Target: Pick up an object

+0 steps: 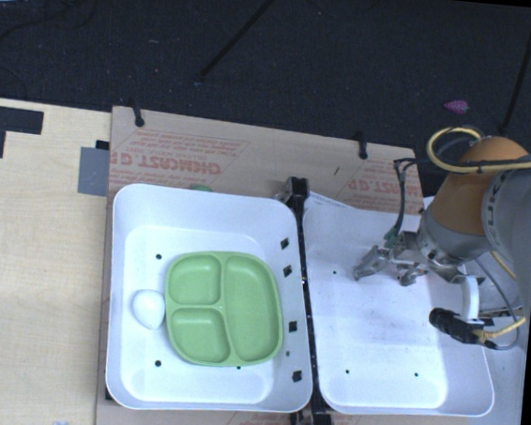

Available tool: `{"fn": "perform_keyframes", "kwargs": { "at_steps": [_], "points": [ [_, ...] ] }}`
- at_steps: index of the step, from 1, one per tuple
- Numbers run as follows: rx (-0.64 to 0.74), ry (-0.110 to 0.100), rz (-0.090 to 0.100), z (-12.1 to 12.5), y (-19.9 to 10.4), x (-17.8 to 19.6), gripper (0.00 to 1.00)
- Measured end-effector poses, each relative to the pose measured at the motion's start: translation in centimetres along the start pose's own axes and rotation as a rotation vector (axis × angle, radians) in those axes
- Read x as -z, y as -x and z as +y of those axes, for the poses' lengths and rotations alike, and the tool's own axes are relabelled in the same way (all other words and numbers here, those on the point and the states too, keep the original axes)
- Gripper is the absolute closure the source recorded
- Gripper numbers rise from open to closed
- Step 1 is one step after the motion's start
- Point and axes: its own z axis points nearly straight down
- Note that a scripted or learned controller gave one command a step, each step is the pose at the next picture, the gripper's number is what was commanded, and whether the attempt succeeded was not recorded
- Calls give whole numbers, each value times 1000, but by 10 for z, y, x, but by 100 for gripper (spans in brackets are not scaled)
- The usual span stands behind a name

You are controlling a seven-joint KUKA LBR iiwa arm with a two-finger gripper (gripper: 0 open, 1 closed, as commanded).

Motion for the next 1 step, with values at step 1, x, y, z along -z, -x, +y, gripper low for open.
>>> {"fn": "perform_keyframes", "kwargs": {
  "at_steps": [1],
  "points": [
    [0, 4, -1, 1, 0, 13, 100]
  ]
}}
